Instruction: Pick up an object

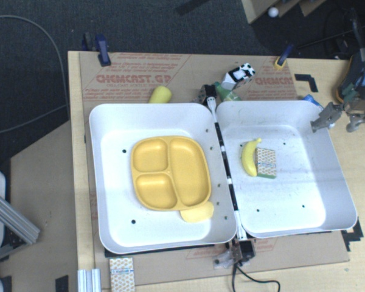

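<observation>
1. Nearest the lens, on the bare front edge of the brown cardboard-topped bench (170,72), lies a small patterned packet (121,274) beside a ribbed metal piece.
2. Two shallow white plastic bins sit side by side on the bench: the left bin (109,163) and the right bin (304,181), their inner rims touching.
3. Largest item inside is a yellow three-compartment plastic tray (170,172), in the middle of the left bin, with a pale yellow flat piece (196,212) touching its near edge.
4. At the far right corner of the right bin hangs the grey two-finger gripper (339,115), above the rim; I cannot tell how its claw is set, since the tips blur together at the frame edge.
5. A small yellow toy banana (250,157) lies in the left half of the right bin, well apart from the gripper.
6. Touching the banana's right side is a checked sponge-like block with a green edge (267,162).
7. Behind the bins, a yellow cylinder (160,94) rests on the cardboard.
</observation>
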`<action>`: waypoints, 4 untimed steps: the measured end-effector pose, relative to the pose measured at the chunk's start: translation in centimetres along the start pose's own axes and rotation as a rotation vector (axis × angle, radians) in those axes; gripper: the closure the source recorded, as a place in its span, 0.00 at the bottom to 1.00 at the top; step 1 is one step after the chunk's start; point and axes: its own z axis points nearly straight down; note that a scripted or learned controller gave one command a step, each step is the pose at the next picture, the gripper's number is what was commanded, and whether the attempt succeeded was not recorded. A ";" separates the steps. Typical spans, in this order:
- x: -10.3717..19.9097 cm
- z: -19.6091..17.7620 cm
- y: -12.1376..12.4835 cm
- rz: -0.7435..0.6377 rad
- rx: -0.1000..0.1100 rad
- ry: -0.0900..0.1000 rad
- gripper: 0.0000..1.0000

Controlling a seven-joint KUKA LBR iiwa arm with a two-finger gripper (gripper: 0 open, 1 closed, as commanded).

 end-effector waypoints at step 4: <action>11.1 17.2 2.5 0.002 -0.018 -0.002 1.00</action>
